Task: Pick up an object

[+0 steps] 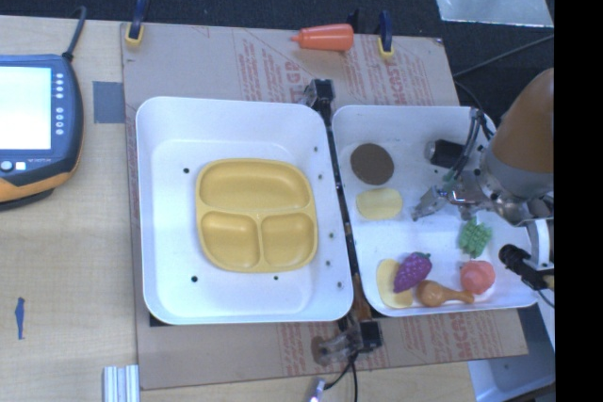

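Nearest us, along the right bin's (443, 120) front edge, we see a purple grape bunch (412, 271) leaning on a yellow piece (387, 283), an orange gourd (439, 294) lying lengthwise with its neck pointing right, and a pink fruit (478, 277). Behind them sit a green piece (475, 238), a pale yellow block (379, 203) and a brown disc (372, 163); the left bin (160, 202) carries a yellow divided tray (256, 213). Our gripper (429, 204) hangs mid-bin beside the block, fingers spread apart around nothing.

Glossy white plastic bins (160, 202) sit on matt brown cardboard (236, 61).

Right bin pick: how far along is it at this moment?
Done: the gripper has reached into the right bin, beside the pale yellow block. In hand: nothing visible between its fingers. Left: grasp and lift one item; brown disc, grapes and the rest lie on the bin floor.
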`<action>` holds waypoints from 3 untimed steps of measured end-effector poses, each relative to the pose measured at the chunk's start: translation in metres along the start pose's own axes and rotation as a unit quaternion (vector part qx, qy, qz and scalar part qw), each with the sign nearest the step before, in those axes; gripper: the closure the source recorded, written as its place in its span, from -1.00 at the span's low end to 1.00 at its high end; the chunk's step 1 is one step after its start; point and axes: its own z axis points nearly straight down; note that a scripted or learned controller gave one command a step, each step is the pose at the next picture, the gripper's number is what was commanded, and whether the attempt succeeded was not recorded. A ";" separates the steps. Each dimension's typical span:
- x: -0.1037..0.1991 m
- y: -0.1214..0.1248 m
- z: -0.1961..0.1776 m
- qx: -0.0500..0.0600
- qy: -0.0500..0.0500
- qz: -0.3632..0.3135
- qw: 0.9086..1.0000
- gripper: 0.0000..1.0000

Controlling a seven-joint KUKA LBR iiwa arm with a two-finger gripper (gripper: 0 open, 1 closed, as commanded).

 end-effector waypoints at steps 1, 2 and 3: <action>-0.031 -0.041 -0.086 -0.002 -0.001 0.000 1.000 -1.00; -0.029 0.054 0.001 0.001 0.001 -0.001 1.000 -1.00; 0.004 0.112 -0.019 0.002 0.001 0.000 1.000 -1.00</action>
